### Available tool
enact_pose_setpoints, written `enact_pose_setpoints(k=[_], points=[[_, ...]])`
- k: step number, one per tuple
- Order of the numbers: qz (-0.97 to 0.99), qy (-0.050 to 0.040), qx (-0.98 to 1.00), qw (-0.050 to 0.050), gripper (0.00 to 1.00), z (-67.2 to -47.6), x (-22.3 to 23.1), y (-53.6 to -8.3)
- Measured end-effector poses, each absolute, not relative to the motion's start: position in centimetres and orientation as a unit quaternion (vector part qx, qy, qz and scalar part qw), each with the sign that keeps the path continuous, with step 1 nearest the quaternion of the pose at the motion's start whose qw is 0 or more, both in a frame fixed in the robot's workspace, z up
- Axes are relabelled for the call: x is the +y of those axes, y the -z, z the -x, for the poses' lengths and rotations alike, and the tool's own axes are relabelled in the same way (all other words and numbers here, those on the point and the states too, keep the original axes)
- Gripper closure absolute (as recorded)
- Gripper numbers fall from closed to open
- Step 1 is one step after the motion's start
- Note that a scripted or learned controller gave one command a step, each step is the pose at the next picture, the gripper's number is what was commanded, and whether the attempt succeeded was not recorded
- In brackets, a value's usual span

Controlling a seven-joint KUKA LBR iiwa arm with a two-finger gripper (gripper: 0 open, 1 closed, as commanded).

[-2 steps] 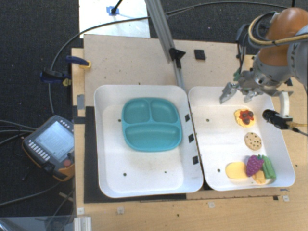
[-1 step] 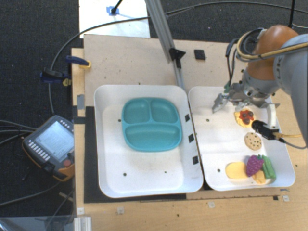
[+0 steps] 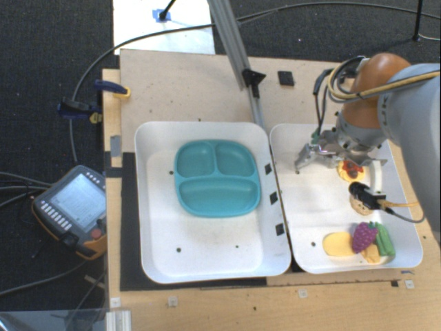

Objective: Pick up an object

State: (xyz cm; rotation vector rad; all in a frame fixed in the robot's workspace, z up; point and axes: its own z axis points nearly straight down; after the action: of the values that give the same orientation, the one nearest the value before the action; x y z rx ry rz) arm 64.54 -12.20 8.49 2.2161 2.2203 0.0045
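1 claw, fingers spread and pinching nothing, hangs in the right bin; your nearest target, the toy pile, lies just right of it.

Arm over right bin, divided plate in left bin.

Two white bins sit side by side on the tabletop. The left bin holds a teal divided plate, lying flat near its upper middle. The arm reaches in from the right, its claw low over the upper part of the right bin. Toy food lies along that bin's right side: a purple grape bunch, a yellow piece and a green piece close together near the lower corner. A handheld control unit rests left of the tabletop.
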Motion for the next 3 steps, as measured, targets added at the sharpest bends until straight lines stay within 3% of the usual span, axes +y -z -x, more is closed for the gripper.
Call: enact_pose_setpoints(k=[1, 3], points=[[-0.706, -0.0036, 0.708, 0.004, 1.00, -64.7, -12.1, -9.9], [-0.705, -0.0021, 0.709, 0.003, 1.00, -64.4, -12.3, -20.6]])
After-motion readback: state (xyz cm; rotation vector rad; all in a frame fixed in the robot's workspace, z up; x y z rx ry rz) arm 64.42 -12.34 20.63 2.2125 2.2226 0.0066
